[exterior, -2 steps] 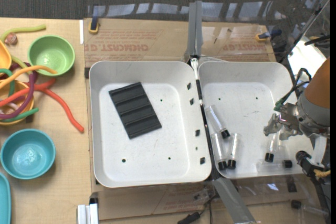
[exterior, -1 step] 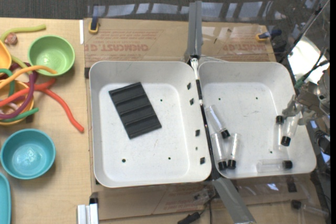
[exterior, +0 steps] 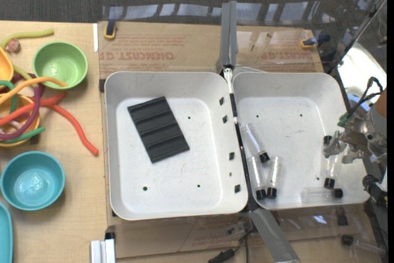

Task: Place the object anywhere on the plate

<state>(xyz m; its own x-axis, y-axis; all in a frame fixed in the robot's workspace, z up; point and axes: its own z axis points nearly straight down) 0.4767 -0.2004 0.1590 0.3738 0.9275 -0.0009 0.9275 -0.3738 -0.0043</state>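
Observation:
A black ridged plate [exterior: 158,129] lies flat in the left bin [exterior: 117,132], turned at a slant. Several clear tubes with black caps lie in the right bin [exterior: 283,92]: one [exterior: 253,142] near the divider, a pair [exterior: 266,177] just below it, one [exterior: 331,169] by the right wall and one [exterior: 320,194] along the front wall. My gripper [exterior: 340,146] hangs over the right bin's right side, directly above the upper end of the tube by the right wall. Whether it touches that tube is unclear.
Left of the bins, a wooden table holds a green bowl [exterior: 60,64], a teal bowl [exterior: 32,180] and a tangle of coloured cords [exterior: 43,109]. Cardboard [exterior: 166,52] lies beneath the bins. Cables and the arm's body crowd the right edge.

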